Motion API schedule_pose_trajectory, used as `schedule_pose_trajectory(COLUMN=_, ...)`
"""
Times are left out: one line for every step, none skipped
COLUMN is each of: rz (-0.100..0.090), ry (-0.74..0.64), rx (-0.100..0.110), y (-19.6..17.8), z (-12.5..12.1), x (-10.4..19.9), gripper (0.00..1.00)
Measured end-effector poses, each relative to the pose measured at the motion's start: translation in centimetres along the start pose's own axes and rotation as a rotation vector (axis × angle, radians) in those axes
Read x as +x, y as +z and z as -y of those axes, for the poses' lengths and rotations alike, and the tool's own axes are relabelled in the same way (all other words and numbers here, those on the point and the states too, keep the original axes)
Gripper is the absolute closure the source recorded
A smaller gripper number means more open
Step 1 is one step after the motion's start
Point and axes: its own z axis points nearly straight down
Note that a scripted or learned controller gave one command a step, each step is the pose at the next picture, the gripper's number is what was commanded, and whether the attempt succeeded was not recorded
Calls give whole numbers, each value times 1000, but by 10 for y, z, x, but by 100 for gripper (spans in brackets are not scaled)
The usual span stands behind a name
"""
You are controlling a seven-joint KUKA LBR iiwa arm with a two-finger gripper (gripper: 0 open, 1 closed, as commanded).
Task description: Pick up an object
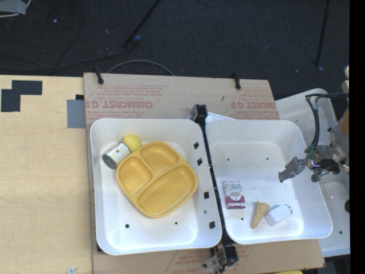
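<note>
The right bin holds a small red and white box, a tan cone and a white block near its front. My gripper hangs over the bin's right edge, above and to the right of the white block. Its fingers stand apart with nothing between them. The arm comes in from the right.
The left bin holds a yellow divided plate, a yellow ball and a small grey and white can lying on its side. A black divider separates the bins. A light wooden table lies to the left.
</note>
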Motion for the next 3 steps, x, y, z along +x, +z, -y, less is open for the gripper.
schedule_pose_trajectory(rz=3, ry=-3, rx=-11, y=-5, z=-2, x=0, gripper=0)
schedule_pose_trajectory(rz=0, ry=-2, rx=-5, y=51, z=-2, x=-10, gripper=0)
schedule_pose_trajectory(rz=-1, ry=-3, rx=-4, y=111, z=-9, x=-5, gripper=0)
